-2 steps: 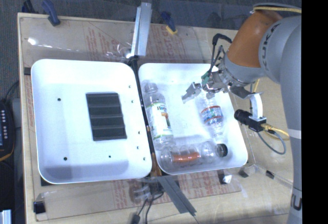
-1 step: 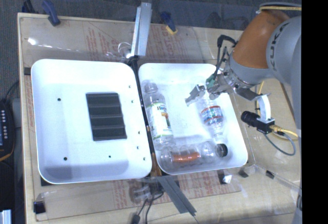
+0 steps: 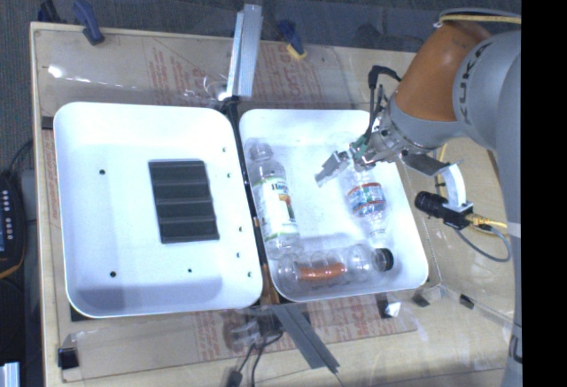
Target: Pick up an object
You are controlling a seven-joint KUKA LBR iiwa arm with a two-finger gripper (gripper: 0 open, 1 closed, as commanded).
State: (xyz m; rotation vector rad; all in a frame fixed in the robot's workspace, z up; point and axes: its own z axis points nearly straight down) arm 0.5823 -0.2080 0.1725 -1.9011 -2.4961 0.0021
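Hand (image 3: pixel 341 162) was over the right bin (image 3: pixel 310 121), near its far edge; whether it was open or closed could not be told. Three clear bottles lay in that bin. One (image 3: pixel 273 197) lay along the left wall, green-and-white label up. One (image 3: pixel 367 204) sat just beside the hand toward the right wall, blue-and-red label. One (image 3: pixel 335 265) lay across the near edge, black cap right. Left bin (image 3: pixel 89 199) held a black ribbed block (image 3: pixel 183 200), mid-floor.
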